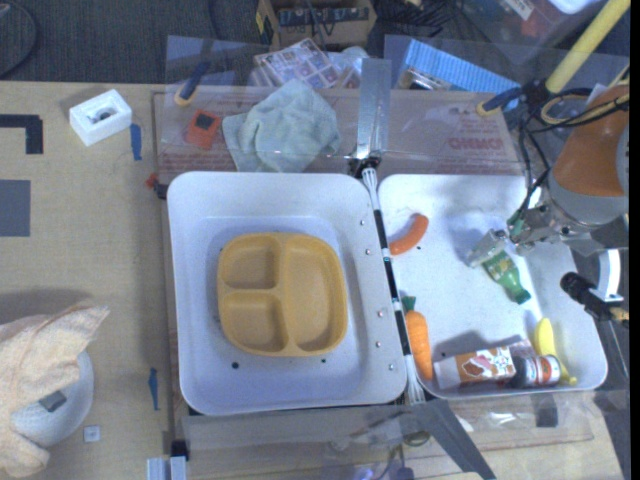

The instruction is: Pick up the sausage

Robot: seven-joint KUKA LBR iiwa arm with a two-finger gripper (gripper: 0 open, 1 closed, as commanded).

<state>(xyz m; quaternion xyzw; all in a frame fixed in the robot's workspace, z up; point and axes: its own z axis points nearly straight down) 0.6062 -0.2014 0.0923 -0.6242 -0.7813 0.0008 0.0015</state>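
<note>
Field notes, from my own position over the right bin.

My arm comes in from the right edge, grey with the orange band (592,163) above the wrist. My fingers (497,251) sit low over the right white bin (470,203), in its upper right part, right at a small green packet (507,276). I cannot tell how far apart the fingers stand, nor whether they touch the packet: metal and packet blur together here.

The short orange-red sausage (408,234) lies near the upper left corner of the right bin, close to the wall between the bins, curved, slanting up to the right. It is well apart from my fingers, with bare white floor between us.

Other things in the right bin: an orange carrot with a green top (417,339) along the left wall, lower down; a lying bottle with a brown and white label (495,368) along the near wall, its cap end to the right; a small yellow banana-shaped piece (547,340) just above the bottle's cap end.

The left white bin (195,268) holds a yellow-tan tray with three compartments (283,294), roughly centred.

On the worktop (70,228) beyond the bins: a crumpled pale green cloth (285,125) and a small white box (100,116). At the near left lies a cream-coloured cloth (45,343).
</note>
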